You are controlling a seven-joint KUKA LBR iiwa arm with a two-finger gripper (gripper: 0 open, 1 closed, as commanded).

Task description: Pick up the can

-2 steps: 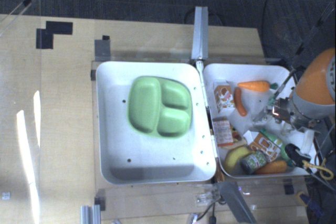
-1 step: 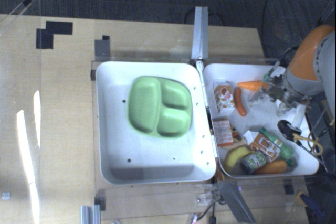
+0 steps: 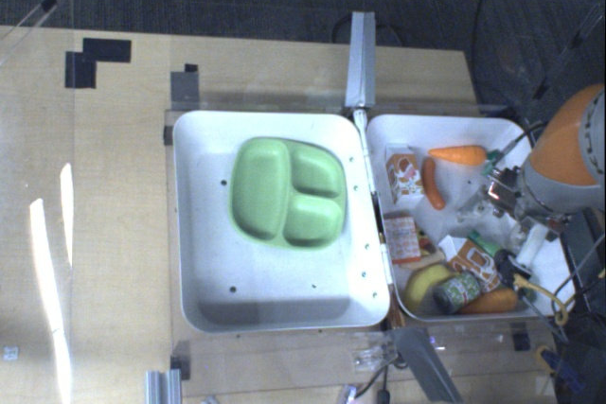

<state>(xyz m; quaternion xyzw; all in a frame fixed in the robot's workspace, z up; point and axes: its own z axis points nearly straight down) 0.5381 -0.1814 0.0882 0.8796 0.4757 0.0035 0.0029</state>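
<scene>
The can (image 3: 458, 292), dark with a green label, lies on its side near the front edge of the right bin (image 3: 445, 131). It rests between a yellow banana (image 3: 423, 280) on its left and an orange carrot (image 3: 494, 301) on its right. My gripper (image 3: 490, 201) hangs over the right half of that bin, behind the can and well apart from it, below the arm's orange band (image 3: 571, 149). Nothing shows in its grasp.
The right bin also holds a second carrot (image 3: 456, 155), a reddish sausage (image 3: 432, 184), and snack packets (image 3: 404, 175), (image 3: 401, 237), (image 3: 476, 262). A green divided plate (image 3: 287, 191) lies in the left bin (image 3: 204, 232). A metal divider post (image 3: 361, 61) stands between the bins.
</scene>
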